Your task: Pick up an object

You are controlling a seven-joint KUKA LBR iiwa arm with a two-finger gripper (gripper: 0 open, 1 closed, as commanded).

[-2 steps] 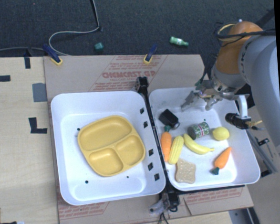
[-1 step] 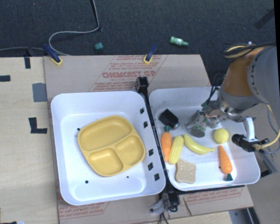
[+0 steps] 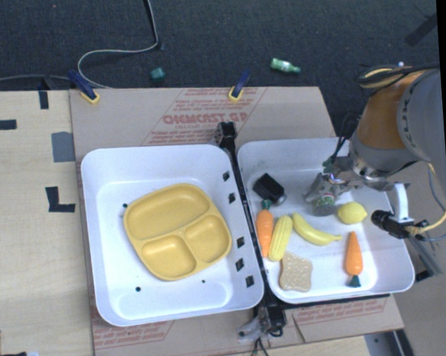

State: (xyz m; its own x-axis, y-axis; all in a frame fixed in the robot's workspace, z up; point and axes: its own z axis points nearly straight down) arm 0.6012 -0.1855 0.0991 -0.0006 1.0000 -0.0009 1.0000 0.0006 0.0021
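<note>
Where the bins meet, cardboard (image 3: pixel 203 118) reads "CHEMCAST GP".

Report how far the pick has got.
Done: the gripper is down in the right bin, beside the lemon and above the banana. In hand: nothing visibly held. Left: grasping and lifting; carrots, corn and bread lie on the floor.

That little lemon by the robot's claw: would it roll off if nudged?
Probably. The lemon looks rounded and smooth, so a nudge could set it rolling. It seems small and toy-like, so likely light. The banana just beside it and the bin wall should stop it soon.
</note>
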